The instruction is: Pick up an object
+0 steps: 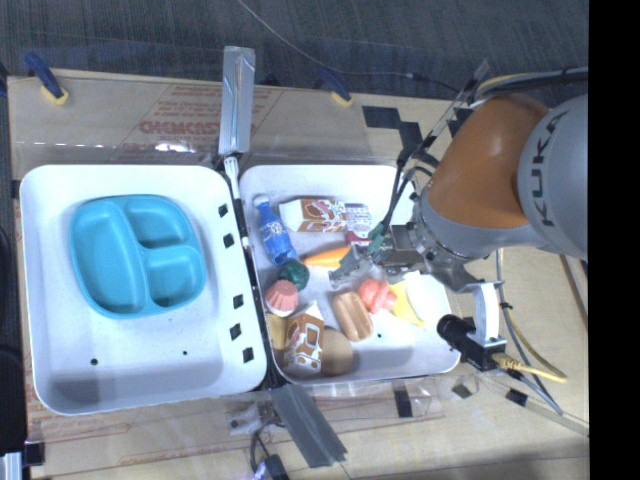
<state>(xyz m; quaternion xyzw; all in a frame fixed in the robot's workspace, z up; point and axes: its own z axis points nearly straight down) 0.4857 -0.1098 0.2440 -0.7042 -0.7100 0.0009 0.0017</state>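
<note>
We take the divider between the two bins as our landmark. Left of it, the left bin (50,368) holds a blue compartment tray (138,251), well apart from the arm and not a likely target.

Just right of the divider, in the right bin (330,176), we note a blue bottle (272,230) lying with its long axis running away from the camera, a pink cupcake (282,296) below it, and a brown-and-white carton (305,343) near the front wall. Further right of the divider: a flat snack packet (322,214) lying crosswise, an orange carrot (328,258) also crosswise, a hot dog (352,314), and a pink-red toy (375,295) beside a yellow piece (407,306).

The gripper (358,261) sits furthest from the divider, over the right half of the right bin. We cannot tell how its fingers stand; the wrist hardware hides them. We see nothing held.

Judgement: the carrot is the nearest candidate, lying just left of the gripper tip, towards the divider, long axis pointing roughly at the gripper. A grasp would need to close across that axis.
</note>
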